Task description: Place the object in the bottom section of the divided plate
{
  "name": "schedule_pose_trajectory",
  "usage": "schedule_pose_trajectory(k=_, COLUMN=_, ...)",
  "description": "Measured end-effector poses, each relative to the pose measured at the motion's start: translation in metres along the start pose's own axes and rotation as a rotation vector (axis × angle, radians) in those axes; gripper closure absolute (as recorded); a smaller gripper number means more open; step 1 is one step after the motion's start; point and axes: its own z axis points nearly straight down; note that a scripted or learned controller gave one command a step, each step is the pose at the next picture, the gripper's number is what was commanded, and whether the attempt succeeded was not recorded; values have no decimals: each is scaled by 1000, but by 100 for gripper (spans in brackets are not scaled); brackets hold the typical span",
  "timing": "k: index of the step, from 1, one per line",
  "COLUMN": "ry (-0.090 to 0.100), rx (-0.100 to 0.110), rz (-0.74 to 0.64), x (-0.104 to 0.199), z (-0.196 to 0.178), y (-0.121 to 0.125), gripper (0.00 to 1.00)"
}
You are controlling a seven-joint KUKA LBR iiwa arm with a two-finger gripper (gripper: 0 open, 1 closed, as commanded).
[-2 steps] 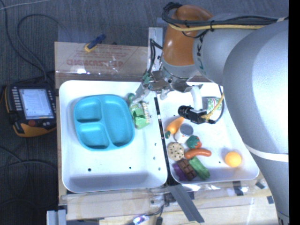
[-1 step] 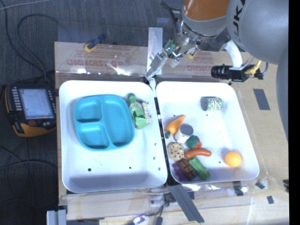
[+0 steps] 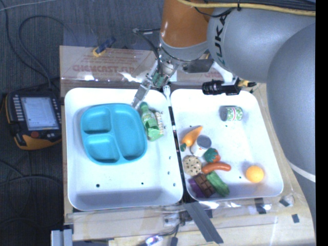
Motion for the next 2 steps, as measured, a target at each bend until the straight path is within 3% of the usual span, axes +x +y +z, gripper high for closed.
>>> schedule_pose_trajectory(k=1, ry=0, rx=0, rz=-125, x=82, z=49, y=35, gripper=0)
schedule_pose_trajectory(k=2, ry=-2, rx=-2, rz=-403, x=79, z=34, y=87, gripper=0)
